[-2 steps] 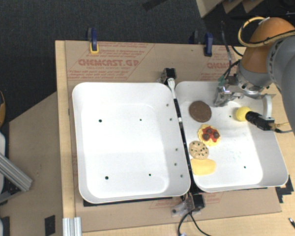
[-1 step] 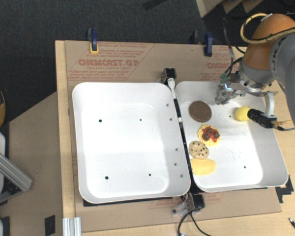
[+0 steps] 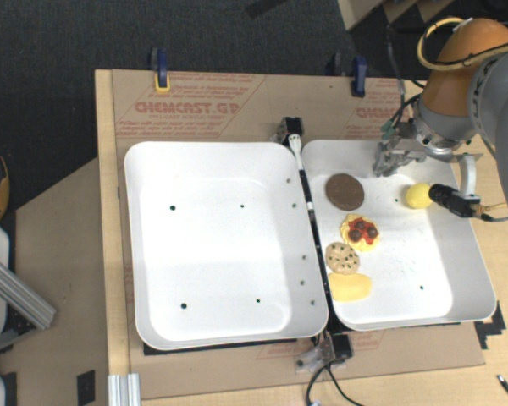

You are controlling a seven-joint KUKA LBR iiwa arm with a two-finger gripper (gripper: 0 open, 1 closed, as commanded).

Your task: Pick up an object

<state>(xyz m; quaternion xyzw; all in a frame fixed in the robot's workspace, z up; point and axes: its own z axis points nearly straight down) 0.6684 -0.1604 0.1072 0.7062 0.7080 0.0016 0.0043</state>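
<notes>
**Tool low over the far side of the right bin**

The tool (image 3: 395,156) hangs over the far edge of the right bin (image 3: 423,265), near its far right corner. Whether it is spread or pressed together cannot be told from this slant, and nothing is seen pinched in it. A yellow ball (image 3: 416,196) lies just on its near side, toward the bin's right edge. A brown round disc (image 3: 345,191) sits near the bin's left edge. Nearer along that edge come a small tart with red topping (image 3: 361,232), a chip cookie (image 3: 343,258) and a pale yellow piece (image 3: 350,288), each close to the next. The left bin (image 3: 220,244) adjoins the right one on the counter (image 3: 237,108).
</notes>
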